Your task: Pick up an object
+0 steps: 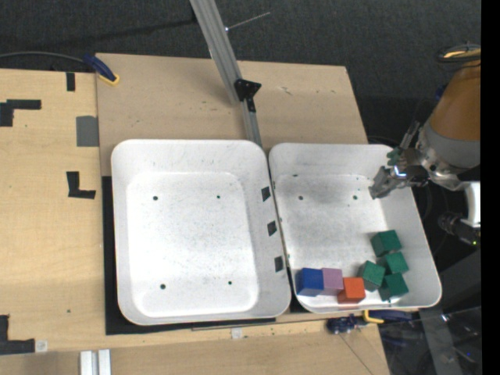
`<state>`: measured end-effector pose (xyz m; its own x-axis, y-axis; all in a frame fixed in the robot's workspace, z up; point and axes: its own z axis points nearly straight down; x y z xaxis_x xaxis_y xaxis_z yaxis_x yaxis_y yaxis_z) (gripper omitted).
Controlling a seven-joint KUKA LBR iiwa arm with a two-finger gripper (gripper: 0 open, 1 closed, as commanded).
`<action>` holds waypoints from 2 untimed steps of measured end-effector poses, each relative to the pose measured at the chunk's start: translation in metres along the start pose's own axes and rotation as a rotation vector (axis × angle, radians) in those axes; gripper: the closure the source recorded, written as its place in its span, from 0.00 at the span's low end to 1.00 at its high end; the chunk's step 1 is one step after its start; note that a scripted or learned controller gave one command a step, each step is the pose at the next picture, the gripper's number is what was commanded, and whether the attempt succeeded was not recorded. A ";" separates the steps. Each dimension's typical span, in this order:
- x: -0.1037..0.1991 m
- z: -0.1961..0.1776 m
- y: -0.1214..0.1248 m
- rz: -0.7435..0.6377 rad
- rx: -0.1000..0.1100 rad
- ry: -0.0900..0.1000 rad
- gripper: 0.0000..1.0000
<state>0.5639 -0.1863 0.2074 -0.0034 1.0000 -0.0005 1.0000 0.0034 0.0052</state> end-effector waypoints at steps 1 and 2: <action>0.001 -0.042 0.002 0.001 0.001 0.000 1.00; 0.060 -0.030 -0.005 -0.002 0.007 0.002 1.00</action>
